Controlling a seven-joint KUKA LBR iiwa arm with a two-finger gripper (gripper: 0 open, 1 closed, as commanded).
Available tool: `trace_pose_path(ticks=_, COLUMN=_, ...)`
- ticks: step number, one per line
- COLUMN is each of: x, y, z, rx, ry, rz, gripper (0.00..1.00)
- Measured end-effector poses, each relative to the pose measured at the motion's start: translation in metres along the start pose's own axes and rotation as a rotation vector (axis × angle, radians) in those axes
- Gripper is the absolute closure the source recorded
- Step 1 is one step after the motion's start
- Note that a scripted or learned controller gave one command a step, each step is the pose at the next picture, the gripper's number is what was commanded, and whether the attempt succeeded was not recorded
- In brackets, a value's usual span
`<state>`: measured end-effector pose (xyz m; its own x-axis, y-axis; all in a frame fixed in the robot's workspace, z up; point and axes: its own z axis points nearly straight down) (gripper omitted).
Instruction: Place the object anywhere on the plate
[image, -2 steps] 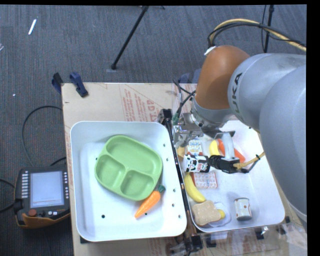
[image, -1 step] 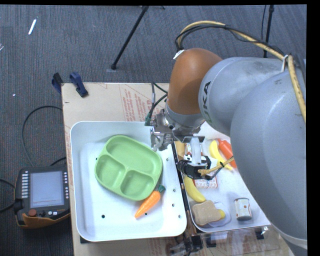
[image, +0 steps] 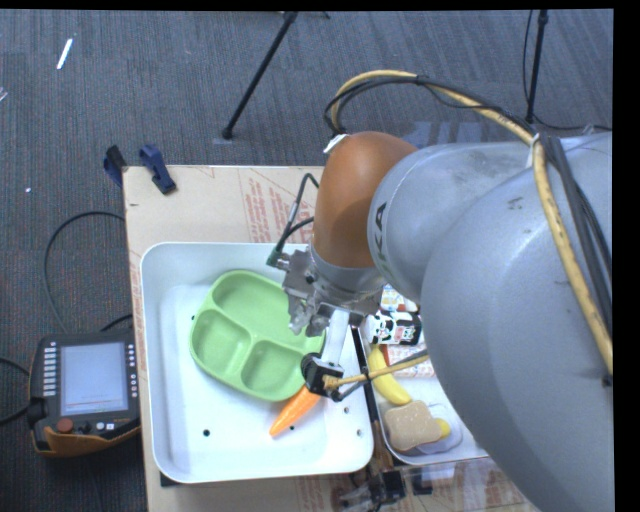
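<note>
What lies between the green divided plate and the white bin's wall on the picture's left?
Nothing lies there. The camera view shows only bare white bin floor between the green divided plate and that wall.

A pale green plate (image: 232, 305) with three compartments lies flat in the middle of the left bin (image: 180, 432), and an orange carrot (image: 291, 412) (narrow tip toward the bin's near edge) lies slantwise on the bin floor just beside the plate's near-right rim.
</note>
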<state>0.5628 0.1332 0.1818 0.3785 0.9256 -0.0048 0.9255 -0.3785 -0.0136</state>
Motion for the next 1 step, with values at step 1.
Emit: trace_pose_path(ticks=1, x=0.0480, y=-0.0307, z=0.0067, rx=-0.002, ry=0.000, rz=0.201, gripper=1.00)
